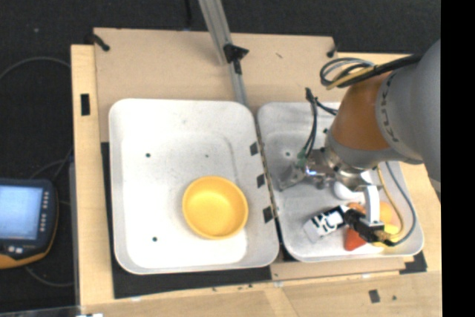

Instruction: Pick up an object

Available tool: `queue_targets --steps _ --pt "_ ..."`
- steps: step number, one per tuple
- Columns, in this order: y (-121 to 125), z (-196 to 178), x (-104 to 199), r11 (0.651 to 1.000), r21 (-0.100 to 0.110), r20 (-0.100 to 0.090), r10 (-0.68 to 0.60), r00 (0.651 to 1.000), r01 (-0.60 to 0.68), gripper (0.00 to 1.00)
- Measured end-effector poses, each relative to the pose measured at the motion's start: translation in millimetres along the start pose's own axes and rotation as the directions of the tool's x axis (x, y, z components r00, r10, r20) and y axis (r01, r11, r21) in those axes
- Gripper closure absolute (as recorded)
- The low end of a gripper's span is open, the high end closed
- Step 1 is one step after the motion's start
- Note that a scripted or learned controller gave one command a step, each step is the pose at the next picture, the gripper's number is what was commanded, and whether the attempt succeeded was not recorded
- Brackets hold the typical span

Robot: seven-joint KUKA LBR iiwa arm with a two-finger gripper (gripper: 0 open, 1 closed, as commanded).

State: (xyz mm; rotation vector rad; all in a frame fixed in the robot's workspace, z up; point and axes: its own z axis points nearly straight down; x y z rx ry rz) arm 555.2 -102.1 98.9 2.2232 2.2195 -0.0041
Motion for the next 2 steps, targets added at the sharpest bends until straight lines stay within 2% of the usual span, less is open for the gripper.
queue_targets --steps 1,2 --pt "1.6 -12.8 -0.3 1.0 -0.006 -0.002 0.006 1.0 -0.006 1.0" --pt "-4.4 -68.5 -8.7 1.0 -0.008 0.0 0.002 1.0 -0.002 1.0"
